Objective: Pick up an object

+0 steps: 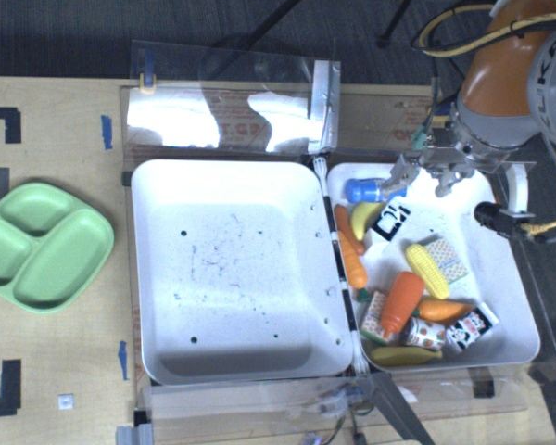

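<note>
Bright overhead light, strong glare on the clear panel (227,109), soft shadows, slightly soft focus, dark background

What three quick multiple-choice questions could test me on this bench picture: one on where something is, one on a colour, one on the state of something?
1. Where does the green divided plate lie?
A. In the left bin
B. On the bench left of the bins
C. In the right bin

2. What colour is the bottle near the gripper?
A. Blue
B. Red
C. Black

3. How is the corn cob?
A. Held by the gripper
B. Lying in the right bin
C. On the plate

Answers: 1 B, it rests on the wood outside the left bin. 2 A, its body is blue. 3 B, it lies among the toy foods.
</note>
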Available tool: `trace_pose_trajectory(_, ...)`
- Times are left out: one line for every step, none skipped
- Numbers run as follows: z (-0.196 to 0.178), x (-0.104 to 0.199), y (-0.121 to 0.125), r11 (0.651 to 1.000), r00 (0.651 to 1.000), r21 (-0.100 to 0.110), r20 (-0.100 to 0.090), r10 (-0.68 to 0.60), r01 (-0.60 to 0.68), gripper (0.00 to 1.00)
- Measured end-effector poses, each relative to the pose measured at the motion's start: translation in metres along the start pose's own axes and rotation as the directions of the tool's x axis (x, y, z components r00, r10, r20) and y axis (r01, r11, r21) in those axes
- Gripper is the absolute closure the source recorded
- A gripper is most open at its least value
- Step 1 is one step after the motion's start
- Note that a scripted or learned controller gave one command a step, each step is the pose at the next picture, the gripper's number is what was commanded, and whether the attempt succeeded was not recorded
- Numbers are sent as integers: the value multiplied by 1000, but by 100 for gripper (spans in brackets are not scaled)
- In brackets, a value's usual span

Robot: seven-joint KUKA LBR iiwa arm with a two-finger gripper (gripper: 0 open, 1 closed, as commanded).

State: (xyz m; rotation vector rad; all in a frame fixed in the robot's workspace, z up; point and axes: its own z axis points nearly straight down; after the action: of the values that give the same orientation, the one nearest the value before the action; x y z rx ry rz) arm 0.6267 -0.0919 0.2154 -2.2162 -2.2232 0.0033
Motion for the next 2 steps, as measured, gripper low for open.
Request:
trace_pose_trajectory(58, -12, -38, 999, 999, -1, 0, -47, 47, 0)
trace_pose_trajectory(32, 61, 1, 977, 977, -5, 2, -215, 215, 0)
